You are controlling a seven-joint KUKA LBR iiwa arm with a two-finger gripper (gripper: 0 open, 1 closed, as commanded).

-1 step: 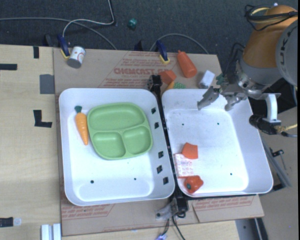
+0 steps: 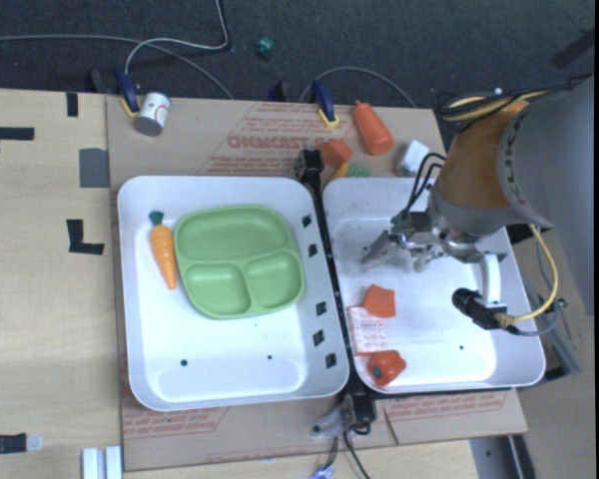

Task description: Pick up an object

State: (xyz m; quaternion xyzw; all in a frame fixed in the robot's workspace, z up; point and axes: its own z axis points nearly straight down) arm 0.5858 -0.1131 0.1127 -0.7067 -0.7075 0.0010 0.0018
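In the right bin point(image 2: 499, 367), my gripper point(image 2: 394, 254) hangs over the upper left part of the floor. Its fingers are spread open, with nothing between them. Just below it lies an orange-red block point(image 2: 379, 300). Closer to the front are a white and red packet point(image 2: 364, 328) and a red toy vegetable with a green stem point(image 2: 386, 367). The left bin point(image 2: 140, 347) holds a green divided plate point(image 2: 240, 260) and a toy carrot point(image 2: 163, 251) beside the plate's left edge.
Behind the bins on the cardboard lie an orange bottle shape point(image 2: 372, 128), a small orange piece point(image 2: 336, 153), a white cube point(image 2: 414, 156) and a small can point(image 2: 153, 113). A black divider point(image 2: 324, 267) separates the bins. The arm's body point(image 2: 499, 178) covers the right bin's back right.
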